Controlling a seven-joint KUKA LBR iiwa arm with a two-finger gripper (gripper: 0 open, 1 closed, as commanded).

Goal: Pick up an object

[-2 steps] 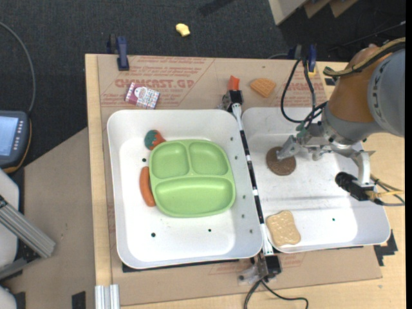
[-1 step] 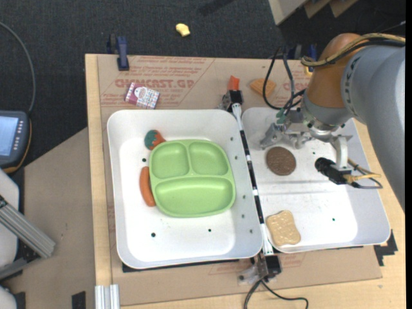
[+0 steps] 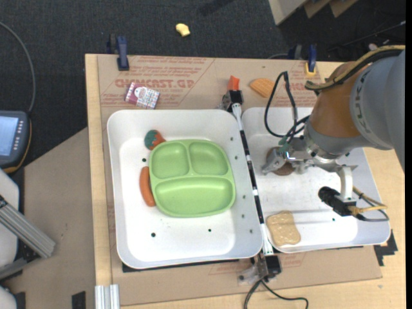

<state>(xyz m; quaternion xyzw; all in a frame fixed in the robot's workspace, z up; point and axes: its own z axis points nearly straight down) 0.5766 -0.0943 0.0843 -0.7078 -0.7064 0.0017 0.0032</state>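
Right bin (image 3: 367, 234): jaws (image 3: 281, 162) low over a brownish object (image 3: 280, 168); spread or pinching cannot be told. Left bin (image 3: 129, 172): green divided plate (image 3: 191, 177).

The green three-compartment plastic plate (image 3: 191, 177) looked smooth and matt; both white plastic bins (image 3: 129, 224) were slightly glossy; the brown cardboard-covered counter (image 3: 193, 76) was dull.

Dark carpet floor (image 3: 58, 18); cardboard-topped bench (image 3: 187, 69); black cables.
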